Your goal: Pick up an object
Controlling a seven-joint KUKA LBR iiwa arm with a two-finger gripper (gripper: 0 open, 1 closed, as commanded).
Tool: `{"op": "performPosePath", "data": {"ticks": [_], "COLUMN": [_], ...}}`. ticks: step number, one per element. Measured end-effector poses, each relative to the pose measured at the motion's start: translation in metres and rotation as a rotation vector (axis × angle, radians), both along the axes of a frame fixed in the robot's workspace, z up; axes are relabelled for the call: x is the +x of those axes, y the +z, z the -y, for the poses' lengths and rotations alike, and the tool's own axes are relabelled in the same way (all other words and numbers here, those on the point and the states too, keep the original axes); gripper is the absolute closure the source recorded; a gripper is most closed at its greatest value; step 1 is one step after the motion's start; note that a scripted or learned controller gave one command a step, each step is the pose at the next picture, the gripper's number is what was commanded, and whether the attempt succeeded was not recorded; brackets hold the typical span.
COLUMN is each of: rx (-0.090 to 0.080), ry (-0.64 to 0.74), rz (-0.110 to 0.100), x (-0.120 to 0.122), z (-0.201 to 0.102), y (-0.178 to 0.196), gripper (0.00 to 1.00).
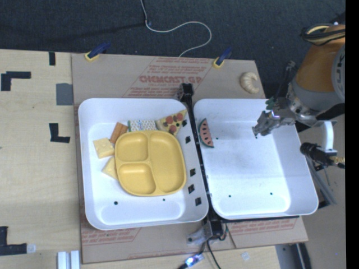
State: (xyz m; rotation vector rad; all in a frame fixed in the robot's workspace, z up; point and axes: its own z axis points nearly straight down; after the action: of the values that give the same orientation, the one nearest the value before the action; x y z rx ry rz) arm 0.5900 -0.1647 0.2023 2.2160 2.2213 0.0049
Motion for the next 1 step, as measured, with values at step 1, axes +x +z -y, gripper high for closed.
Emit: {"op": "performPosePath", "data": {"ticks": [1], "rx": [0.001], "ry": [0.000], "rz": [-0.003], "x": [0.0008], "z": [-0.0009], "y": [0.0235], "gripper": [1.00]}}
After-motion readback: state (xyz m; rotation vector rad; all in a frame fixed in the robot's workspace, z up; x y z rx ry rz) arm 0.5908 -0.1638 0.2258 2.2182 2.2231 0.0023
